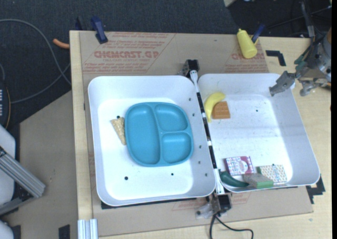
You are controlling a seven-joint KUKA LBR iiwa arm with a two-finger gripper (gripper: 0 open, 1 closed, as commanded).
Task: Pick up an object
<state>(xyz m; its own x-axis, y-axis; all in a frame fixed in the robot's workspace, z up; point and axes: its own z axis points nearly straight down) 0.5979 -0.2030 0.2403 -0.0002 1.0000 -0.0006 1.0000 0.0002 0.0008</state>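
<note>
Gripper: the gripper [290, 81] hangs over the right bin's [295, 127] far right corner, fingers spread wide, nothing between them.
Nearest target: a yellow banana [212, 101] and a brown block [221, 110] touch at the bin's far left edge, against the divider.
Other candidates: a small printed box [238, 166], a green tool [231, 181] and a grey block [258, 180] crowd the near edge.
Left bin: a blue divided plate [158, 132] with a cracker wedge [119, 129] beside it.
Advice: probably go for the brown block, descending clear of the wall.
</note>
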